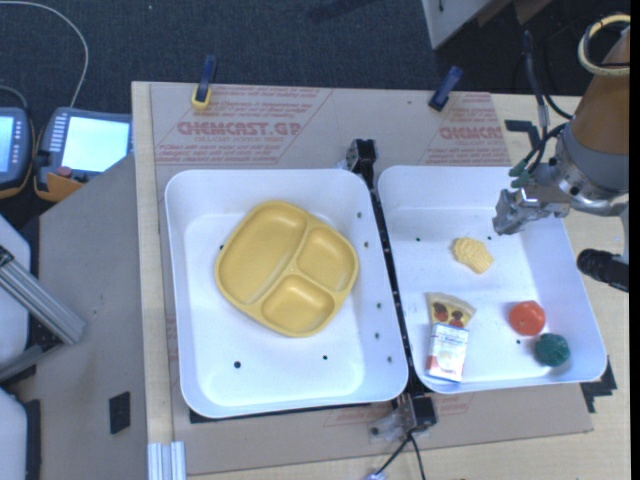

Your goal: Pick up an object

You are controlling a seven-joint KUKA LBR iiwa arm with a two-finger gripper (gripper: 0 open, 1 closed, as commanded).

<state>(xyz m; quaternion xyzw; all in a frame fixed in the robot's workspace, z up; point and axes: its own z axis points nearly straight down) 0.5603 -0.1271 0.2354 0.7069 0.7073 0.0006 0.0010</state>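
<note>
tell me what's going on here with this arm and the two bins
A robot arm reaches in over the right bin, its gripper hovering near the back, close to a yellow corn-like piece. Nothing is picked up yet. A pizza slice toy, a small packet, a red ball and a green ball lie nearer the front. The left bin holds a yellow divided plate.

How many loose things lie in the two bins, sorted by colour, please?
Yellow: 2, the divided plate in the left bin and the small corn-like piece in the right bin
Red-orange: 1, the ball
Green: 1, the ball
Mixed colours: 1, the packet
Total: 5
</note>
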